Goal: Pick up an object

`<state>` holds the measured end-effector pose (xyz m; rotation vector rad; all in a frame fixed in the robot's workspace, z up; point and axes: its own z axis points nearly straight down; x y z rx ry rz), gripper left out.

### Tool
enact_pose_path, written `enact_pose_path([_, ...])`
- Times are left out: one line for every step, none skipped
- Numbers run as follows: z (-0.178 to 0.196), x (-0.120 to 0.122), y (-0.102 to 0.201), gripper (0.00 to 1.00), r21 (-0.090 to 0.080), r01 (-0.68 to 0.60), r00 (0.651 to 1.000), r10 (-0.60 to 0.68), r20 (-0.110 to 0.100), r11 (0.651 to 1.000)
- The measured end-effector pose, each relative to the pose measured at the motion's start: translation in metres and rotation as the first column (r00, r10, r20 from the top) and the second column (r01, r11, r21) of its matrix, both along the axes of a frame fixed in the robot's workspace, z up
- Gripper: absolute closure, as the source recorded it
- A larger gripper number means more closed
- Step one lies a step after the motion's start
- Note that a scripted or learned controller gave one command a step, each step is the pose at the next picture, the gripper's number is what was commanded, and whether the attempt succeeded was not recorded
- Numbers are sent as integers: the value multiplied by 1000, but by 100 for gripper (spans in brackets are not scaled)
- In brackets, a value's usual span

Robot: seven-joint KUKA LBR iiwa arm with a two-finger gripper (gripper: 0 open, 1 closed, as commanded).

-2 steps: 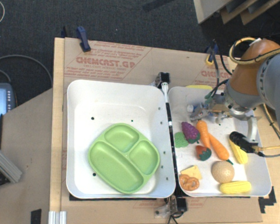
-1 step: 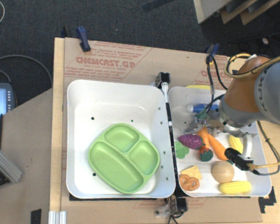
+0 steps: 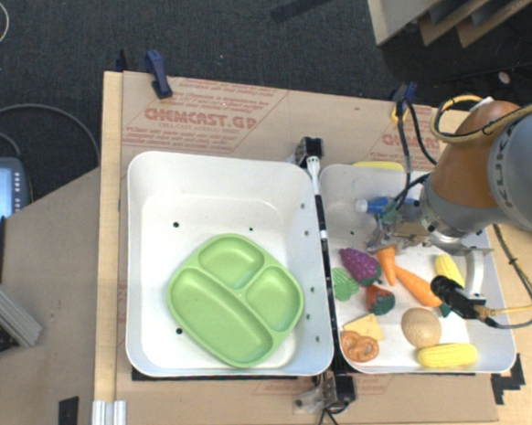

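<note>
The right bin (image 3: 504,338) holds several toy foods: purple grapes (image 3: 360,264), a small carrot (image 3: 387,264), a longer carrot (image 3: 416,285), a green leafy piece (image 3: 344,284), a corn cob (image 3: 449,269), a potato (image 3: 420,327) and a yellow banana (image 3: 447,356). My gripper (image 3: 385,237) reaches down into this bin from the right. It is just above the top end of the small carrot and beside the grapes. The wrist hides how the gripper's tip meets the carrot.
The left bin (image 3: 158,189) carries a green divided plate (image 3: 234,298). A blue and white bottle (image 3: 374,205) lies behind the gripper. A red and green piece (image 3: 380,301) and a pizza slice (image 3: 363,327) sit near the right bin's front. A black cable plug (image 3: 452,297) hangs over the carrots.
</note>
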<state>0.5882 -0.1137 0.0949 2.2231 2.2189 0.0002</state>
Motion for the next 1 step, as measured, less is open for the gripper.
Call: enact_pose_path([96,-14,70,100,2,-10,1000,10,10,1000])
